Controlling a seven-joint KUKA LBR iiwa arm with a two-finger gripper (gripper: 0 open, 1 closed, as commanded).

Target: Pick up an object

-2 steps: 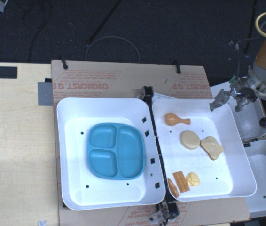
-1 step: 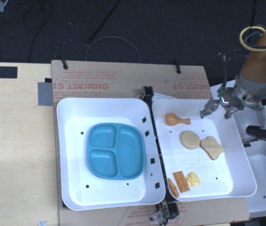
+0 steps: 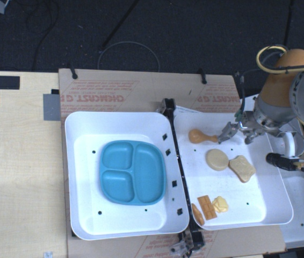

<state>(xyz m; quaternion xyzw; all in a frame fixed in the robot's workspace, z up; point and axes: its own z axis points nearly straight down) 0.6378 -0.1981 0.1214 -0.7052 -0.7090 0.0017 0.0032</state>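
The right bin (image 3: 273,211) holds toy food. A tan drumstick (image 3: 201,137) lies near its far left. A round beige cookie (image 3: 217,159) sits mid-bin, with a slice of toast (image 3: 242,168) beside it on the right. Near the front lie an orange cracker (image 3: 206,207), a thin orange stick (image 3: 197,214) and a pale yellow lump (image 3: 221,203). My gripper (image 3: 239,133) hangs over the far part of this bin, just right of the drumstick's thin end and behind the cookie and toast. Its fingers are spread apart with nothing between them.
The left bin (image 3: 82,144) carries a blue divided plate (image 3: 131,172) in its middle. A black clamp bar (image 3: 174,165) runs between the two bins. The arm's grey body and orange band (image 3: 281,85) stand over the right bin's far right corner.
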